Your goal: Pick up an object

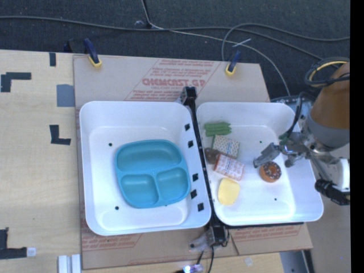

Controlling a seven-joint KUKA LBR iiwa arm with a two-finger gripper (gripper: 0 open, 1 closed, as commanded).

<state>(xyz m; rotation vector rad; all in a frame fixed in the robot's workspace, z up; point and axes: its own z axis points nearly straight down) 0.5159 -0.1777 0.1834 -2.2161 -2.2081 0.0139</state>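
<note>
My gripper hangs over the right side of the right bin, its fingers spread open with nothing between them. Just below it a round orange-brown object lies on the bin floor. Further left in the same bin lie a green item, a patterned packet, a red and white packet and a yellow piece. A small brown thing rests against the bin's left wall.
The left bin holds a blue divided plate. A black divider runs between the bins. Cables cross the dark floor behind the bench, and two clamps hold the cardboard.
</note>
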